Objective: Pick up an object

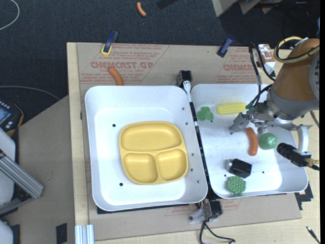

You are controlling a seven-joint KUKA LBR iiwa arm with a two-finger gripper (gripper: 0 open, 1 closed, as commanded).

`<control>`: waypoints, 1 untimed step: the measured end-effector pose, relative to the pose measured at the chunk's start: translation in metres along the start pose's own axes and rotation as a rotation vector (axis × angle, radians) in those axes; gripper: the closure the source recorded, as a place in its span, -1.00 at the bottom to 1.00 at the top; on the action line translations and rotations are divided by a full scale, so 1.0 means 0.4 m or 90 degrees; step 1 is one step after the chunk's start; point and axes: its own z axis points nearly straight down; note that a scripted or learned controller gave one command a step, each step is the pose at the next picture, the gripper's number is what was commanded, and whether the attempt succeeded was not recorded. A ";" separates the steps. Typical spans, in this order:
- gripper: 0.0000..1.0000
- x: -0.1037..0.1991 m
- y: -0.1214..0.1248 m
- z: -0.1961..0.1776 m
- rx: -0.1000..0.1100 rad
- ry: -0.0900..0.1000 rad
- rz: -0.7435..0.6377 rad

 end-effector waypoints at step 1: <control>-1.00 0.002 -0.001 0.133 -0.001 0.000 0.000</control>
